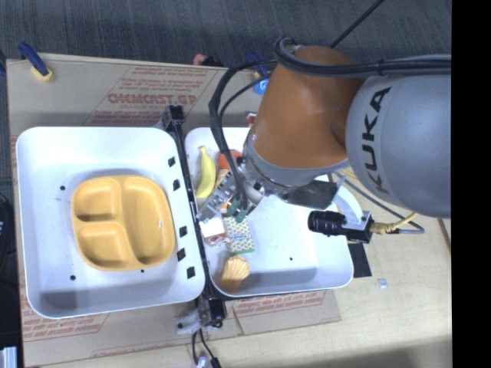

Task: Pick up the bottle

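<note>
One gripper (230,198) hovers by the banana (205,172); bottle indistinguishable.

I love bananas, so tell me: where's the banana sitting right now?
The banana lies in the right bin, against its left wall near the far corner, just left of the robot arm.

Arm (399,140) looked smooth grey metal or plastic, orange band (307,106) satin-glossy | both bins (46,205) showed smooth white plastic, soft sheen | divided tray (123,221) in left bin was glossy yellow plastic | banana (205,173) looked smooth, waxy | bench sheet (153,90) read as matt brown printed cardboard | floor (115,10) appeared rough dark carpet
</note>
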